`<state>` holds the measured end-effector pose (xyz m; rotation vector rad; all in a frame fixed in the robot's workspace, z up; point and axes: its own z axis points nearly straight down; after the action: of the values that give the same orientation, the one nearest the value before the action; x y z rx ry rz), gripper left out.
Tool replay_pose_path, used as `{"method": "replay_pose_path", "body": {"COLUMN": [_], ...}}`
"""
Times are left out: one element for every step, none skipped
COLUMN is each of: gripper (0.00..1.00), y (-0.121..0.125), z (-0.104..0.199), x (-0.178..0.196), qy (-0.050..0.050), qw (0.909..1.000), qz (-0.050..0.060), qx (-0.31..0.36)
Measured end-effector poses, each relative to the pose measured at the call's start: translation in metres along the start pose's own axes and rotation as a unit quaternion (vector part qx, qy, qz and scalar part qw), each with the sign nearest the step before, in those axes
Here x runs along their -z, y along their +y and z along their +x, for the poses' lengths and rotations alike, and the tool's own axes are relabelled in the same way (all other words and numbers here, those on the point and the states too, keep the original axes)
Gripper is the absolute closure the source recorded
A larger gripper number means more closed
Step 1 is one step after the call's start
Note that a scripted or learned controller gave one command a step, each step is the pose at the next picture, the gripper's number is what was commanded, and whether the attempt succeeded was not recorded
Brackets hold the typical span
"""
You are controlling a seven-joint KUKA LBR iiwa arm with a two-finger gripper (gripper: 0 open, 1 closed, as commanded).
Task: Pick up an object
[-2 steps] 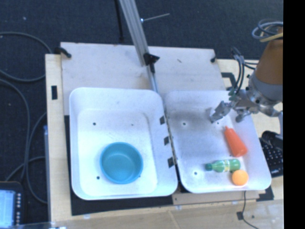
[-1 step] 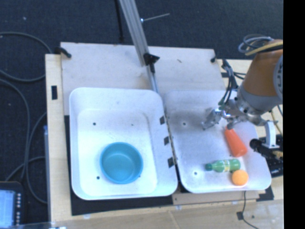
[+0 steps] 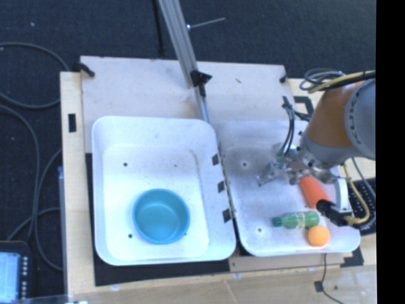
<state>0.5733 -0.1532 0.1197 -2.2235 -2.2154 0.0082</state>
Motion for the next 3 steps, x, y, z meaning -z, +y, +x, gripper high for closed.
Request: {"method": "replay_pose_path", "body": {"gripper": [1.00,1.00,1.00], "y": [0.003,0.005,0.010], "z": [0.000,-0.008,-0.007], "x": [0.017,0.064,0.131], "qy": [0.001,0.001,0.001], "qw": [1.0000,1.0000,1.0000], "qz": [-0.005,-0.006,-0.007], "qx": [-0.003,-0.003,0.004]}}
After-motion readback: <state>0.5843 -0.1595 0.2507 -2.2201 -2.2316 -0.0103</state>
